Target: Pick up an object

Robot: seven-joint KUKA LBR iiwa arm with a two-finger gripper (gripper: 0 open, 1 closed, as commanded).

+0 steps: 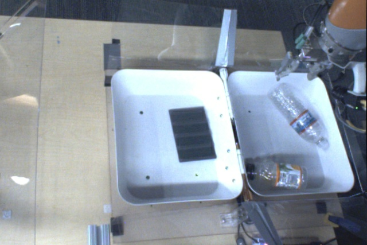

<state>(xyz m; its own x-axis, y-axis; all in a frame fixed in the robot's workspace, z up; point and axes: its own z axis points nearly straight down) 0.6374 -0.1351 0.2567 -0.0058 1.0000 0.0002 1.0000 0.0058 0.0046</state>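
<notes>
Nearest to us, along the front wall of the right bin (344,178), we see a clear plastic bottle with an orange label (279,174) lying on its side, its dark cap pointing toward the divider between the two bins. It rests close against the bin's front edge, with bare white floor behind it.

Just beyond it, in the middle of the same bin, a second clear bottle with a blue and red label (298,116) lies diagonally, its base toward the back left and its cap toward the right wall. The two bottles are apart, with an open strip of bin floor between them. The left part of this bin, beside the divider, is open floor.

In the left bin (123,123), we find a flat black ribbed pad (192,133) lying near the centre, slightly tilted, well clear of all four walls.

Farther back, the gripper (299,65) hangs over the back rim of the right bin, above the base end of the diagonal bottle. Its fingers look spread apart with nothing between them. The grey wrist and orange band (351,0) rise behind it at the upper right, beside a tangle of cables along the bin's right side.

A grey upright post (226,38) stands at the back where the bins meet. Pale wooden benchtop (57,123) stretches to the left.
</notes>
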